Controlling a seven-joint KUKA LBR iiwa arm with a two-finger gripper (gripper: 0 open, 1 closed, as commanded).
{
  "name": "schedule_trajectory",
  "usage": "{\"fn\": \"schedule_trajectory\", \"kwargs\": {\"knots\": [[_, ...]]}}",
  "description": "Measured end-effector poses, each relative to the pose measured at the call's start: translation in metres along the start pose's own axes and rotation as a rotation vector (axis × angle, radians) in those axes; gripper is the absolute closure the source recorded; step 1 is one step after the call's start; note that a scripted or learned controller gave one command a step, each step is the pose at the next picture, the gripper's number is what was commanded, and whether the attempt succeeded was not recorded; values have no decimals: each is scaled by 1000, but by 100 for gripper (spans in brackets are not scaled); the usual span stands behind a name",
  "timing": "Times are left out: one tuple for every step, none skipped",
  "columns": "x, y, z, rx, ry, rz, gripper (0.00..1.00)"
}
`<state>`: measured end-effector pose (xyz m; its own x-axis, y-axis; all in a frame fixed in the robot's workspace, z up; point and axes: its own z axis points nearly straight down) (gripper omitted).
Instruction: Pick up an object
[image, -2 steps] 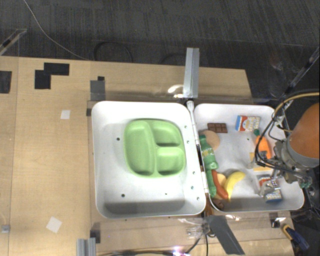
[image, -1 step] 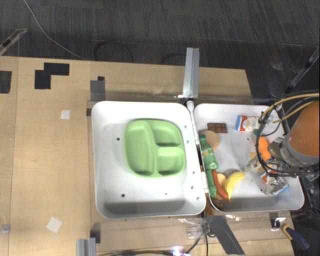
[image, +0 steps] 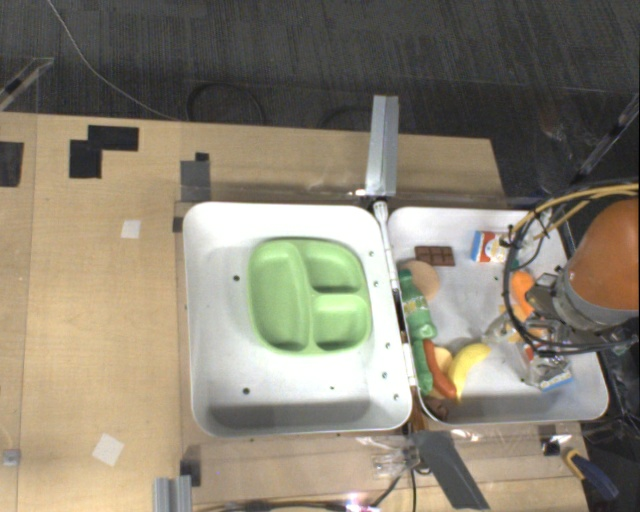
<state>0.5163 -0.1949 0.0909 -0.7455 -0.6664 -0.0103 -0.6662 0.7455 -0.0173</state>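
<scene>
The arm comes in from the right over the right bin (image: 470, 410), its orange band above the wrist. The gripper (image: 535, 350) hangs low near the bin's right side, with a clear plastic-wrapped item (image: 548, 373) just beneath it. Along the bin's left wall lie a green bottle (image: 416, 315), a tan piece (image: 425, 278), an orange carrot-like piece (image: 436, 367) and a yellow banana (image: 468, 362). A brown chocolate bar (image: 434, 256) and a small red, white and blue box (image: 487, 246) lie at the back. An orange object (image: 521, 290) sits partly behind the cables.
The left bin (image: 215, 400) holds a green divided plate (image: 306, 294). A metal post (image: 383, 145) stands at the back between the bins. Yellow and black cables (image: 545, 215) loop over the right bin's far corner. The middle of the right bin floor (image: 475, 300) is bare.
</scene>
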Motion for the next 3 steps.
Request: {"fn": "schedule_trajectory", "kwargs": {"knots": [[-31,39,-1,0,-3,-61,0],[-73,58,-1,-2,-2,45,0],[-77,-8,2,-6,1,29,0]]}}
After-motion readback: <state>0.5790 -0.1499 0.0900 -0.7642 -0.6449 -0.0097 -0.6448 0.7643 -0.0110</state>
